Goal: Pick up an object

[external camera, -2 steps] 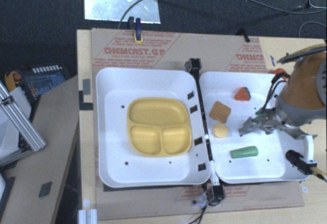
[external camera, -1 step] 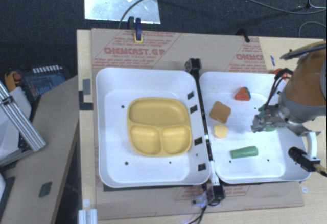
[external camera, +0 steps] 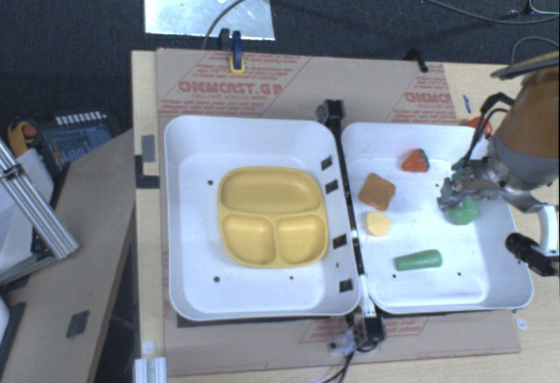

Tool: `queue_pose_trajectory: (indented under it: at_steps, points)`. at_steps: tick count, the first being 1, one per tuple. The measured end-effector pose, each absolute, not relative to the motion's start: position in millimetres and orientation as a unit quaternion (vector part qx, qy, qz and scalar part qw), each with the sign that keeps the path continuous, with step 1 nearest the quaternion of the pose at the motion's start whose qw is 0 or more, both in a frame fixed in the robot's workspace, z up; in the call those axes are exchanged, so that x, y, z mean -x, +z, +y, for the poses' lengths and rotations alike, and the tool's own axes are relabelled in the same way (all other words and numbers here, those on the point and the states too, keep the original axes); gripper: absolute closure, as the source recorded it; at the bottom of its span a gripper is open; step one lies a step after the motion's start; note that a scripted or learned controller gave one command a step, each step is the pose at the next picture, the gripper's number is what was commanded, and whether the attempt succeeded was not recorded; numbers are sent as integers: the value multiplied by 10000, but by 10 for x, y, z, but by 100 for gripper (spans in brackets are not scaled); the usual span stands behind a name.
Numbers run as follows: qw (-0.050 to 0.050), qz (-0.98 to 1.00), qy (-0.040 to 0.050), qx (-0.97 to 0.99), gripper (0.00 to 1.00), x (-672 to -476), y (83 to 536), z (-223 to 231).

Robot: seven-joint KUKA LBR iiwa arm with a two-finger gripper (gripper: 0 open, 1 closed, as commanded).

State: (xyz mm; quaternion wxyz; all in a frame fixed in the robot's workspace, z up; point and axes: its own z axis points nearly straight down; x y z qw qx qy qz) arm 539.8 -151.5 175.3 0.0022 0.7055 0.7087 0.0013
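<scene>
In the camera view, two shallow white bins are seen side by side on the bench. The left bin (external camera: pixel 188 224) carries one yellow tray (external camera: pixel 271 215) with three compartments; the tray lies near the middle of this bin, and bare white floor is left on all four sides of it.

In the right bin (external camera: pixel 477 285), five small objects are counted. One orange-red piece (external camera: pixel 415 162) lies toward the far edge. One brown block (external camera: pixel 377 191) is placed near the left wall, and one small yellow block (external camera: pixel 378 224) lies just in front of it, nearly touching. One green stick (external camera: pixel 417 261) lies flat toward the near edge, well apart from the others. One round green object (external camera: pixel 464 213) is found near the right side of the bin, directly under the gripper (external camera: pixel 457 192).

The gripper is lowered over this round green object and partly covers it. Whether the object is between the fingers cannot be told, because the metal parts there are blurred and dark.

Open floor is left in the middle and in the near right corner of the right bin. The arm (external camera: pixel 529 132) is cut off by the right edge of the view, so its upper part is not seen.
</scene>
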Motion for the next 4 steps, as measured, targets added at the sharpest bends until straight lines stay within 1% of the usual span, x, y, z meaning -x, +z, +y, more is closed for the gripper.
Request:
queue_pose_trajectory:
  at_steps: [1,2,3,4]
  points:
    - [39,7085,20,-7057,100,-5416,2383,-1578]
    - [34,7089,19,-7053,100,-5432,2883,-1582]
    - [3,7102,10,-7040,100,-5570,2689,-1092]
    - [3,7102,10,-7040,100,-5674,2587,-661]
